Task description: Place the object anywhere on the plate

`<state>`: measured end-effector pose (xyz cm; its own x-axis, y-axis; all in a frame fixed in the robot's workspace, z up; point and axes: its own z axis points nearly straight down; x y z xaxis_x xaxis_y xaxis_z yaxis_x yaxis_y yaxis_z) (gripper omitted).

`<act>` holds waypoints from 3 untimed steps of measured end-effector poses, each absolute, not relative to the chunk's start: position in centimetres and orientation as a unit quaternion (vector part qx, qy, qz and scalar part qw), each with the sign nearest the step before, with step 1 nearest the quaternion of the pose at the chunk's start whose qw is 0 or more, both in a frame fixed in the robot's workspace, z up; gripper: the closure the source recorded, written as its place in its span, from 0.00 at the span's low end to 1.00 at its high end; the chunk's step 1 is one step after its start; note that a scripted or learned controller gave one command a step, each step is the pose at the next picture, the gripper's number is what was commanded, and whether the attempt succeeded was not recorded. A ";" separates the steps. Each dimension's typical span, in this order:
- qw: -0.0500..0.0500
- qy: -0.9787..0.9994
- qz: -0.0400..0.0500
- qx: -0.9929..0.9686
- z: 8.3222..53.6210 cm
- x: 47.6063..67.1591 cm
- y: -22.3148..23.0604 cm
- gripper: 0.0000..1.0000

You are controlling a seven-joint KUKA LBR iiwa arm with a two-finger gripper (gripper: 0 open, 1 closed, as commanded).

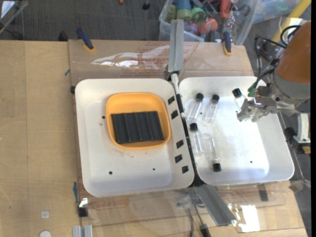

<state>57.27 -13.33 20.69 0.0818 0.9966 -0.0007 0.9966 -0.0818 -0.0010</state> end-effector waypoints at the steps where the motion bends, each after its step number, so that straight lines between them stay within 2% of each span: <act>1: -0.001 -0.723 0.000 -0.691 19.7 62.9 -13.8 1.00; 2: -0.002 -0.805 0.000 -0.593 20.9 66.5 -13.1 1.00; 3: -0.003 -0.840 -0.001 -0.543 23.4 66.7 -11.5 1.00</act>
<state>66.75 -11.54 23.44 -0.4103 0.9119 -0.0039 0.9119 0.4103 0.0041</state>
